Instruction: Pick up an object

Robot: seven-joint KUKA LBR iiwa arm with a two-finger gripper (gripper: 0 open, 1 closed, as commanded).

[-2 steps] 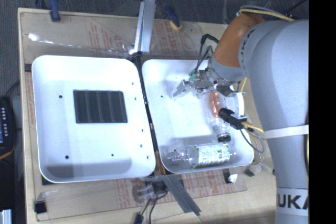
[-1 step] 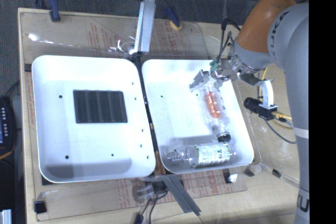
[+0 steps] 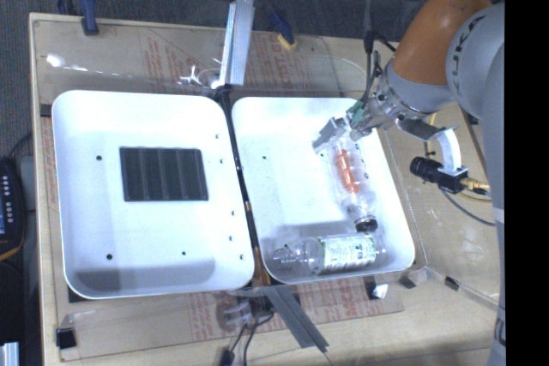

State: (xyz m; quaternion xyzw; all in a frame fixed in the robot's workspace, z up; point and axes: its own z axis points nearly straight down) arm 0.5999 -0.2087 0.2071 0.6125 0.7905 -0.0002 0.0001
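**Slip Risk at the Right Bin**

The gripper hangs over the right bin, at the upper end of the orange-labelled bottle. Finger state: cannot tell. A second clear bottle lies along the near wall. Round, clear plastic may roll or squirt free if the fingers close off-centre.

Bench: pale wood top, printed clear sheet over it. Left white bin and right white bin directly on it, touching along inner edges. Relative to left bin: blue clamp on bench edge beyond far-left corner; grey metal bar upright past far-right corner; second blue clamp just right of bar; grey bracket off near-right corner.
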